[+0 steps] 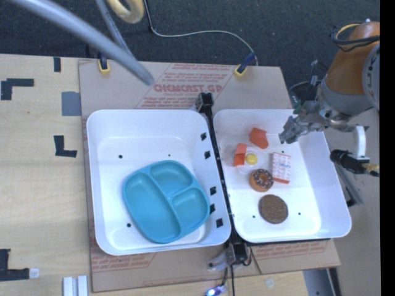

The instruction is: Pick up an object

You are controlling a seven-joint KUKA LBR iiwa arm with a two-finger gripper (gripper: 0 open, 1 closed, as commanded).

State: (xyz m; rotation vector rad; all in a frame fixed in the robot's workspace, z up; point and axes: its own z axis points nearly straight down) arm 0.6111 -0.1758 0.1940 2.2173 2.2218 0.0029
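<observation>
On the left, the first white bin (102, 165) holds a blue divided tray (165, 200) lying flat at a slant, with nothing in its compartments.

To its right, past the black divider, the second bin (327, 184) carries all the loose pieces that could be picked. An orange block (258, 137) lies toward the far side, and a smaller orange piece (239, 155) sits just beside a small yellow ball (251, 159). Nearer the camera are a sprinkled doughnut (261, 180), a red-and-white packet (281, 167) touching or nearly touching it, and a brown cookie (273, 208) by itself near the front.

Further right, the end effector (290, 133) hangs over the far right corner of that bin, close to the orange block but apart from it. Nothing is between its fingers; how wide they stand I cannot tell at this size.

As I judge it, the task is barely begun: every piece rests on the bin floor, and the approach, descent, grasp and lift are all left.
</observation>
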